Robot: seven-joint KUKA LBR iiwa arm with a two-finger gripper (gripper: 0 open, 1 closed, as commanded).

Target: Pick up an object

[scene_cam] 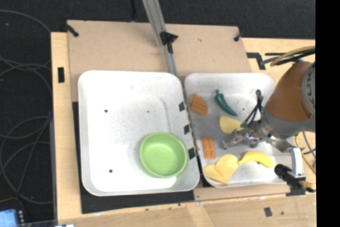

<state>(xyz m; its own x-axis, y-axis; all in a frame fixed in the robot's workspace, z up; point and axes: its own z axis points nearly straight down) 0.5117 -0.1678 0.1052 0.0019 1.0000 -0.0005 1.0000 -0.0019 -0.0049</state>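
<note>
From the camera above, you see 2 shallow white bins side by side on the tan worktop. The left bin holds 1 lime-green bowl, sitting upright near its front right corner.

The right bin carries the rest. An orange waffle-textured piece lies near the bin's left wall, and a second, smaller orange block lies below it. A dark green pepper-like item lies toward the back. A pale yellow piece lies mid-bin, a yellow banana lies near the front wall, and a pale yellow lumpy item lies at the front left, just beside the banana.

The arm, with its orange band, reaches in from the right, and your pincer sits low over the bin between the pale yellow piece and the banana. You cannot tell whether it is released or clenched; the metal parts blur together there, and nothing is clearly seen between them.

No readable label or writing shows on any item.
</note>
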